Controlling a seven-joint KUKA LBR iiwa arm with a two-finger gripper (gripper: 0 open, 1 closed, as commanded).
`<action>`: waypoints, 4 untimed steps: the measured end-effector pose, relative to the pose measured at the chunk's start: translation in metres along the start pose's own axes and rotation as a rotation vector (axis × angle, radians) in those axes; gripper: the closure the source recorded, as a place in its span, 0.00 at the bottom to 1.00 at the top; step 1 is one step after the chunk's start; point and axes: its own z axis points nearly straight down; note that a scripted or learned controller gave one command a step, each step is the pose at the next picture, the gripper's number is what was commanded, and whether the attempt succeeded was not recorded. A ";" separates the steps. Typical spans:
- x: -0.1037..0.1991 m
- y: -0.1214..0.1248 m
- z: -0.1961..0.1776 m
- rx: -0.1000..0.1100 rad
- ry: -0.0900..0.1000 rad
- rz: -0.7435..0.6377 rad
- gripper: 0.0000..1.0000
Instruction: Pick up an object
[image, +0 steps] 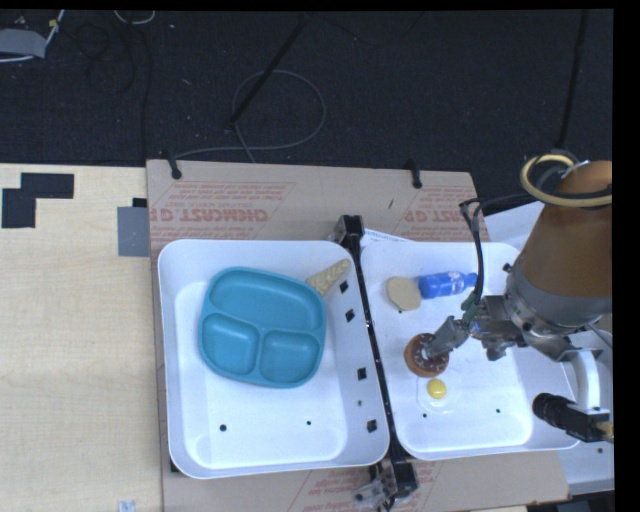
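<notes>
Nearest the camera, along the bottom edge of the view, the cardboard sheet (300, 490) under both bins pokes out, with a black clamp (385, 485) at the foot of the seam between them. Just above that lies the low wall of the right bin (470, 440), and on its white floor sits a small fried-egg toy (436, 390), white with a yellow yolk. Touching or just above the egg is a brown round object (417, 357), a disc-like piece with a darker middle. The gripper (437, 347) is down over this brown piece, its metal end right against it; whether the fingers stand apart, together, or clamped on the piece cannot be told from this angle. The arm (565, 255) comes in from the right, its orange band broad above the grey wrist.

Further back in the same bin lie a tan, flat, rounded piece (404, 293) and, just beside it on the right, a blue bottle-like object (445, 284) lying on its side. Across the seam, the left bin (190, 440) holds a teal divided plate (263, 327) with three compartments; a pale cone-like piece (328, 276) rests at its far right rim. Beyond the bins the cardboard carries reversed red lettering, then comes a dark floor (400, 80) with loose cables (280, 105). Left of the bins spreads a light wooden bench top (70, 340).
</notes>
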 end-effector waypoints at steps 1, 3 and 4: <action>0.000 0.002 -0.005 -0.010 -0.001 -0.001 0.00; -0.014 -0.001 0.118 -0.015 -0.010 0.007 0.00; -0.023 0.003 0.147 -0.030 -0.018 0.012 0.00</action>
